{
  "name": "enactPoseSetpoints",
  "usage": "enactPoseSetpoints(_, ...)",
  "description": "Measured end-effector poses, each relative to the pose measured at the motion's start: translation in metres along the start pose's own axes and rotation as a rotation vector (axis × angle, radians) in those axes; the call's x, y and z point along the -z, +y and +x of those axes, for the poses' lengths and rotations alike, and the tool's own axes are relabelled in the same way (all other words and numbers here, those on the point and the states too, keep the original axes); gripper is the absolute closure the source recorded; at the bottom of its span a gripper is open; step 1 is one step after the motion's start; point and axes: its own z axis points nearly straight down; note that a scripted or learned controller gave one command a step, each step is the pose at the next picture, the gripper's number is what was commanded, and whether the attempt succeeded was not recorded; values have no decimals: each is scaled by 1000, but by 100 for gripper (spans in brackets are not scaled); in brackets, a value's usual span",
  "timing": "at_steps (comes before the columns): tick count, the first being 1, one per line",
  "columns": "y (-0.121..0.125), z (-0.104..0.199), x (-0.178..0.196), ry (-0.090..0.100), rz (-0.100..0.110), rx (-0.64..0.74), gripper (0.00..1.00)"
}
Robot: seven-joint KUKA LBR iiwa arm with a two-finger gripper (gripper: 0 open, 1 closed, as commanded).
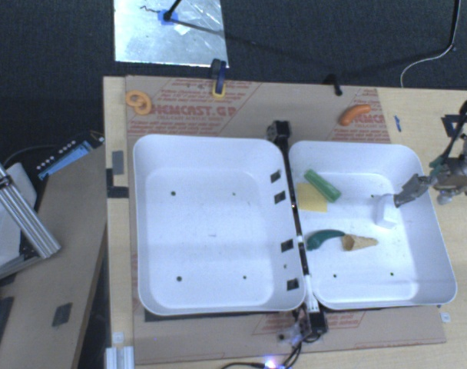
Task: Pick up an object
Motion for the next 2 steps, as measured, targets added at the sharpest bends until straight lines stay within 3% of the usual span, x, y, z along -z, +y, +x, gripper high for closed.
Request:
enactPoseSetpoints(1, 1, 0, 11, -1, -4, 4, 100)
enactPoseSetpoints(2, 26, 5, 143, -6, -17, 4, 100)
